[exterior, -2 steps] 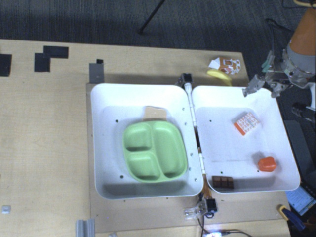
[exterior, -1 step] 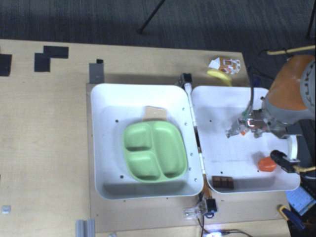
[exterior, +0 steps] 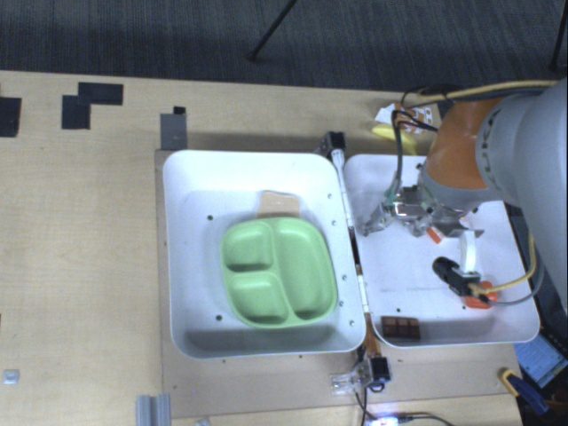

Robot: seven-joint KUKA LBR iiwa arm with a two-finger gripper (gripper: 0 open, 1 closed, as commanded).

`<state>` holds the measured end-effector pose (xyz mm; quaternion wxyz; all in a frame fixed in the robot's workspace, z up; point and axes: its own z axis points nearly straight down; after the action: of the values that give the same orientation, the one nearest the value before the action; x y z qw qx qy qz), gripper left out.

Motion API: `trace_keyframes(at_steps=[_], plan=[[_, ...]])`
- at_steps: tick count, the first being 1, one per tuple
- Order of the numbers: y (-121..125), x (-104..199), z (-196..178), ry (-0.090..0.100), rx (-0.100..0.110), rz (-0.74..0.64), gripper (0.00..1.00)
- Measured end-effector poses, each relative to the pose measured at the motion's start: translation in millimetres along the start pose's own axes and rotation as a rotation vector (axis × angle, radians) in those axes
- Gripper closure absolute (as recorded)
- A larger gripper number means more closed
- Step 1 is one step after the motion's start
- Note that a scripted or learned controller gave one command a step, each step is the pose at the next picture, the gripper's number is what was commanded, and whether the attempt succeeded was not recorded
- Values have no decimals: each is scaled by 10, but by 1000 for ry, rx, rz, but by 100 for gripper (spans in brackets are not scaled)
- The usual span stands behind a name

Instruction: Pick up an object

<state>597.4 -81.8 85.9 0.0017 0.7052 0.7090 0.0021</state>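
Pale wooden worktop (exterior: 89, 264); in its left white bin (exterior: 191, 238) a green divided plate (exterior: 278, 272) half hides a tan block (exterior: 280, 202). Whether the gripper (exterior: 410, 213) is wide or narrow cannot be told.

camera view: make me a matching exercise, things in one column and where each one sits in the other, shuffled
Things:
1. green divided plate
2. tan block
3. brown block
4. hand

Places:
A. lower left corner of the right bin, as the view shows it
B. over the right bin
C. middle of the left bin
D. left bin, just behind the plate's far edge

Pairs: 1-C, 2-D, 3-A, 4-B
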Motion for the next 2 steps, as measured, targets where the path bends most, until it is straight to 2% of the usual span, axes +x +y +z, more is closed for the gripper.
trace_keyframes(at_steps=[1, 2], plan=[[19, -2, -122, -1, -5, -2, 100], [481, -907, -476, -3, 0, 2, 100]])
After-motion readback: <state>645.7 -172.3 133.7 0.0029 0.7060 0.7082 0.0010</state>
